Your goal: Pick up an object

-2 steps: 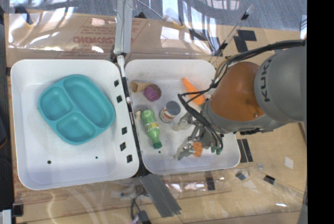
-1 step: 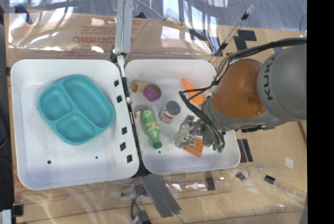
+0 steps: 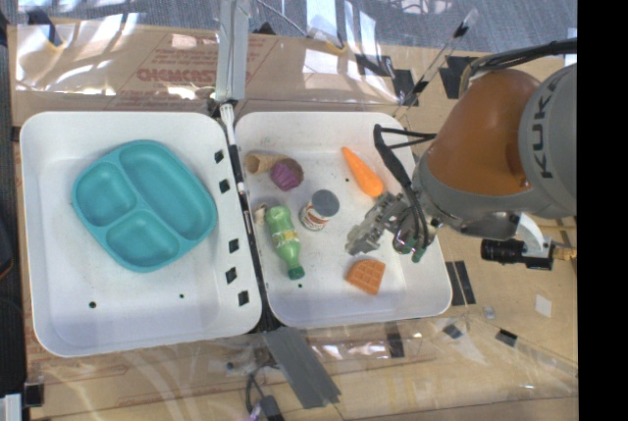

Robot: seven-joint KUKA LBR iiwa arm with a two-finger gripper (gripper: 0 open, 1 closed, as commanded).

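**Robot arm hovers over toy food in right-hand bin**

A KUKA arm (image 3: 496,149) reaches in from the right, its gripper (image 3: 378,228) hanging low over the near-right part of the right bin (image 3: 294,306), where a scatter of toy food lies. From this slanted overhead angle it cannot be told whether the fingers are wide or narrow, and nothing shows between them. Just near of the gripper sits an orange waffle-like piece (image 3: 366,276); just far of it lies a toy carrot (image 3: 363,171), its long axis running from far-left to near-right, the thicker end toward the gripper. Further left are a small can (image 3: 319,210), a green bottle (image 3: 285,240) lying with its long axis far-to-near and its cap pointing far, a purple toy (image 3: 287,175) and a small cone-shaped piece (image 3: 253,162). A teal divided plate (image 3: 144,203) rests in the left bin (image 3: 44,311).

The pick appears not yet made. To do it well, the arm would best settle on one isolated piece, such as the carrot or the waffle piece, turn the fingers to close across its short axis, and descend squarely so neighbours are not nudged.
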